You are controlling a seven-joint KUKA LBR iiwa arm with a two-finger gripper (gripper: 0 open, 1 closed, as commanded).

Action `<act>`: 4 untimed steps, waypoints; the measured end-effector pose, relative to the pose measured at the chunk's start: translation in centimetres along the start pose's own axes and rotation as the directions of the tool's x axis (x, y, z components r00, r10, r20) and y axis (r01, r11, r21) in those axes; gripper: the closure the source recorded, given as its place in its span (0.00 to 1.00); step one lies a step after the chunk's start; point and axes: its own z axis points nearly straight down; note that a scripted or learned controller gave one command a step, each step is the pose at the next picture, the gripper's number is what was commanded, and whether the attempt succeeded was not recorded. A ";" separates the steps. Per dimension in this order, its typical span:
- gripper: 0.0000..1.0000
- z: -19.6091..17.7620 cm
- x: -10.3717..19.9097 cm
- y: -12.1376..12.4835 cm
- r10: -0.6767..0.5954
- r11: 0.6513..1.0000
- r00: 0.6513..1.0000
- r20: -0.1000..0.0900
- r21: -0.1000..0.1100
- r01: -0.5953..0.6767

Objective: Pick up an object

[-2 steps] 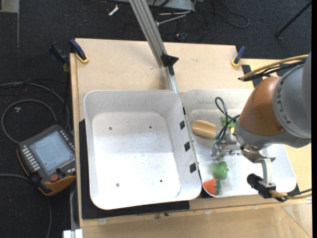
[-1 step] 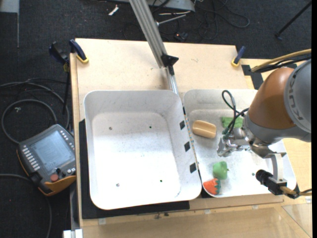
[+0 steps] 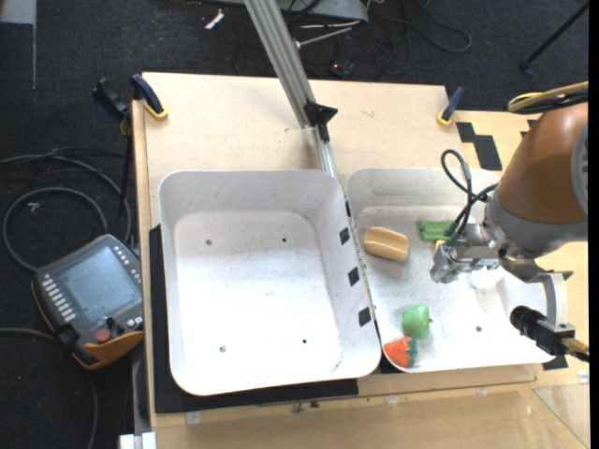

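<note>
In the right bin [image 3: 393, 187] lie a tan bread-like piece [image 3: 386, 243], a flat green object [image 3: 436, 229] partly behind the arm, a round green object [image 3: 416, 320] and a red strawberry-like piece [image 3: 401, 351] at the front edge. My gripper [image 3: 447, 266] hangs over the bin's middle, right of the tan piece and just below the flat green object. Its fingertips are not distinct from this angle. Nothing shows between them.
The left bin [image 3: 178, 204] sits beside the right one, sharing a middle wall. A slanted metal pole [image 3: 285, 54] crosses above the back of the bench. Clamps [image 3: 150, 96] mark the bench's back corners. A teach pendant [image 3: 89, 293] lies on the floor at left.
</note>
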 end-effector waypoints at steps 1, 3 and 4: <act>1.00 -5.9 -0.6 -0.4 -0.001 1.000 1.000 0.000 -0.001 0.001; 1.00 -4.0 10.0 2.0 -0.006 1.000 1.000 -0.002 0.006 0.006; 1.00 -4.1 15.9 3.5 -0.006 1.000 1.000 -0.003 0.005 0.006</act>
